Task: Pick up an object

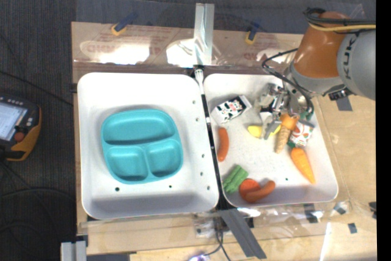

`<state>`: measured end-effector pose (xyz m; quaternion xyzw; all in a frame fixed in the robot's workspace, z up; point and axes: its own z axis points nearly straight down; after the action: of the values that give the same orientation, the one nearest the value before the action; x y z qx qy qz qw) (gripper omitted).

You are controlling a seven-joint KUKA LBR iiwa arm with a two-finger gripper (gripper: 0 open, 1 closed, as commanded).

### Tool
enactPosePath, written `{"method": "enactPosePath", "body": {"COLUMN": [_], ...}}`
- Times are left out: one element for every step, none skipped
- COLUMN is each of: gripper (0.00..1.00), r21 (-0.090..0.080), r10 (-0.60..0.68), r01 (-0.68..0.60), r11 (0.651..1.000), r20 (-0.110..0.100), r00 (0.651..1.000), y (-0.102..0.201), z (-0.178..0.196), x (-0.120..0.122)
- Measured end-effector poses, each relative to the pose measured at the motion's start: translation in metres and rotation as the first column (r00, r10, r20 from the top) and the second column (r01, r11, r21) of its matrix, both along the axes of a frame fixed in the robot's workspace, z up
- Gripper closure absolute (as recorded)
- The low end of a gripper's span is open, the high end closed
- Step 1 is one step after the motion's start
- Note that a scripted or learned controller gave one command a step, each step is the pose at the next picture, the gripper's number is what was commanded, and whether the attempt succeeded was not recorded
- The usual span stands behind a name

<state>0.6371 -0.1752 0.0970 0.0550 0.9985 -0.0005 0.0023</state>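
My gripper (273,113) is low in the right bin (324,192), at its upper right part, reaching in from the right. Right under and beside it lie a yellow piece (254,129), an orange stick-like toy (282,136) and a small red-and-white carton (300,134). A black-and-white cow-pattern carton (231,108) lies just left of the gripper. A carrot (303,164) lies below it. The gripper's body hides what is between its tips.
Also in the right bin are a red sausage (223,142) by the left wall, a green vegetable (234,178) and a red-orange piece (256,190) at the front. The left bin (91,192) holds a teal divided plate (142,144).
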Motion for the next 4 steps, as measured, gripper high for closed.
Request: {"method": "enactPosePath", "body": {"gripper": [0.0,0.0,0.0,0.0], "r21": [0.0,0.002,-0.003,0.002], "r10": [-0.116,-0.187,-0.016,-0.081], "r01": [0.116,0.187,0.016,0.081], "r11": [0.993,0.982,1.0,0.997], "r20": [0.009,0.01,0.009,0.009], "r00": [0.993,0.982,1.0,0.997], "y": [0.053,0.074,0.026,0.02], "z": [-0.007,-0.006,-0.007,-0.007], "x": [-0.007,-0.035,0.003,-0.042]}}
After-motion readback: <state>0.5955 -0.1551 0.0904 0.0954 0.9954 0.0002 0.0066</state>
